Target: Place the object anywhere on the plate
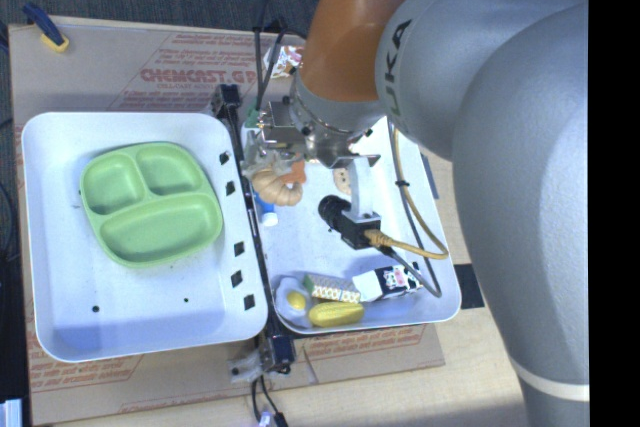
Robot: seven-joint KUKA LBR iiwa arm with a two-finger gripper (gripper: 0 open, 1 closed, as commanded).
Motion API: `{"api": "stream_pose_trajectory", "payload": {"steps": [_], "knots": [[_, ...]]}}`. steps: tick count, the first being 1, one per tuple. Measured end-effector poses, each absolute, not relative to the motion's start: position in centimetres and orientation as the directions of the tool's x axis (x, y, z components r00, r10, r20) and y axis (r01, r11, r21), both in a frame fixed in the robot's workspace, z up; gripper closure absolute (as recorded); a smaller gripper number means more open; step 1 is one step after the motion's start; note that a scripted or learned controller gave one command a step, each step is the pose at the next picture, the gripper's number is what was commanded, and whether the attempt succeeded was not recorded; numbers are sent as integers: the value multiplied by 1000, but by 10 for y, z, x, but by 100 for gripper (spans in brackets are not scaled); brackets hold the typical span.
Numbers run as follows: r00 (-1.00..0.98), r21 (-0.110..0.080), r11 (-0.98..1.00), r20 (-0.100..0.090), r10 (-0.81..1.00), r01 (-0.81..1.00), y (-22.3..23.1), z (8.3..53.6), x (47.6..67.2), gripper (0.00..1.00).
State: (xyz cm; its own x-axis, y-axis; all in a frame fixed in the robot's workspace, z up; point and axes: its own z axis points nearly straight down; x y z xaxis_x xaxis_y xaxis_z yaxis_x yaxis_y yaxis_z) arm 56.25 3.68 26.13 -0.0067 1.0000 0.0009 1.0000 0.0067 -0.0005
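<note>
The green divided plate [150, 200] lies in the left bin [60, 315], with nothing on it. My gripper [268, 155] hangs over the left edge of the right bin [440, 300], close to the divider between the bins. A tan and orange bread-like toy [278, 186] sits directly under the gripper and touches its tip. Whether the toy is gripped or just lies below it is not visible. A small blue thing [265, 211] peeks out just beneath the toy.
At the right bin's front edge lie a yellow banana-shaped toy [336, 315], a small yellow round toy [296, 300], a patterned bar [335, 292] and a black-and-white packet [396, 280]. The big grey arm covers the bin's back right part.
</note>
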Motion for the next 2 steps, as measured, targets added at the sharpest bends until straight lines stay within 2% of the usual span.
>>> {"api": "stream_pose_trajectory", "payload": {"steps": [1, 2], "knots": [[-8, 1, 8, 1, 1000, 1000, 91, 306, 545, 100], [-9, -1, 9, -2, 1000, 1000, 110, 270, 628, 100]]}}
